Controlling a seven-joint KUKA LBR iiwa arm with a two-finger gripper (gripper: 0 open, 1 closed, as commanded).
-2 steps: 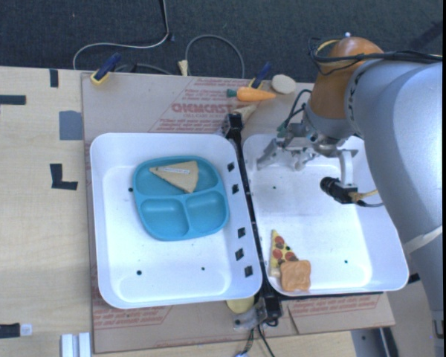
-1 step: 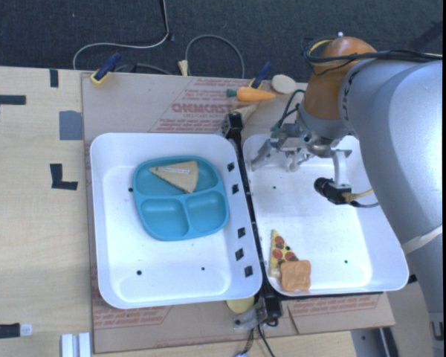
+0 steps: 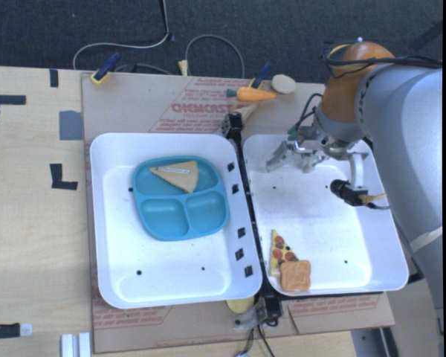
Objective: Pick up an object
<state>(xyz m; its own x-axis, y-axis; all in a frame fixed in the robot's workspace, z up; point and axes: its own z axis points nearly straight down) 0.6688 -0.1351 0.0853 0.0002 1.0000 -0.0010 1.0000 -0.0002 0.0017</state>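
Camera view: you look down on two shallow white bins, the left bin [image 3: 111, 274] and the right bin [image 3: 372, 270], side by side on a brown cardboard sheet [image 3: 201, 106].
Gripper: the gripper [image 3: 291, 157] hangs over the far left part of the right bin, near its dividing edge; its fingers look spread apart with nothing between them.
Candidate one: a pizza slice [image 3: 281, 251], a toy by the look of it, lies flat near the right bin's near left corner, close to the dividing edge.
Candidate two: a toast-like orange piece [image 3: 296, 275] lies touching the pizza slice's wide end, just inside the near rim.
Handling: you should expect both to be light, stiff, smooth plastic or rubber, thin and low to the floor; they may slide on the glossy bin when nudged.
Hold: take the orange piece across its short sides, well clear of the rim, since it looks the thicker of the two.
Left bin: a blue sectioned plate [image 3: 182, 199] sits at the middle, with a tan wedge [image 3: 177, 175], perhaps a sandwich half, in its far compartment.
Wedge handling: it looks soft-edged and light, but the plate's raised lip crowds the fingers.
Beyond the bins: a carrot-like toy [image 3: 254, 94] and a pale egg-shaped thing [image 3: 283, 84] rest on the cardboard past the far rims.
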